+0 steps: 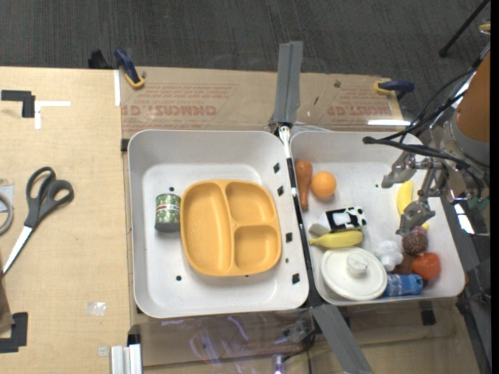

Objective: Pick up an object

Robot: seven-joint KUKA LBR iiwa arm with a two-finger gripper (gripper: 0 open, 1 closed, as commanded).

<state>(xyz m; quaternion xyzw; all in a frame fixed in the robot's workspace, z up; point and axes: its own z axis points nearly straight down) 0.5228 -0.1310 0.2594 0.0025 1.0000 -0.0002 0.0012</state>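
**Gripper over right bin, nothing held**

Gripper (415,201) hovered at the right bin's (343,142) right side, jaws apart, empty. It sat just above the dark red fruit (415,242), beside a yellow banana (403,199). Orange tray (231,227) lay in the left bin (148,287).

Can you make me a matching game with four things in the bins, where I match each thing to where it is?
Things:
1. green can
2. orange ball
3. white lid
4. yellow divided plate

Places:
A. near front of the right bin, just under the banana
B. middle of the left bin
C. left bin, touching the plate's left edge
D. right bin, toward the back, next to the divider

Pairs: 1-C, 2-D, 3-A, 4-B
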